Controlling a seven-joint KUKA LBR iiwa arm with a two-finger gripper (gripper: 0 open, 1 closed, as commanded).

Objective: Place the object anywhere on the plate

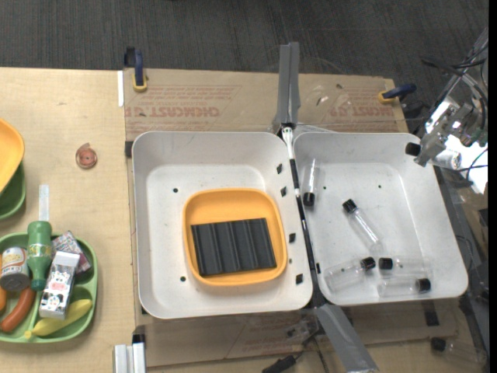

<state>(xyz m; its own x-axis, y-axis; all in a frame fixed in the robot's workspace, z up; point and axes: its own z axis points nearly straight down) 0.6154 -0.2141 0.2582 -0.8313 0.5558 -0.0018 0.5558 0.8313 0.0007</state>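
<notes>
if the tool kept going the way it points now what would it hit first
The tool sits at the right white bin's far right rim, apparently aimed down-left. It would probably meet that bin's bare floor first, short of the clear black-capped vials; depth is unclear.

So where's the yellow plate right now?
The yellow plate sits in the middle of the left bin in the camera view, with a dark ridged block lying on it, left of the bin of clear tubes.

The cardboard sheet (260, 99) lying under the two bins carries red printing along its far strip, seen upside down and mirrored from this camera; it looks like "CHEMCAST", repeated fainter to the right. The labels on the small carton (56, 284) are too small to read.
</notes>
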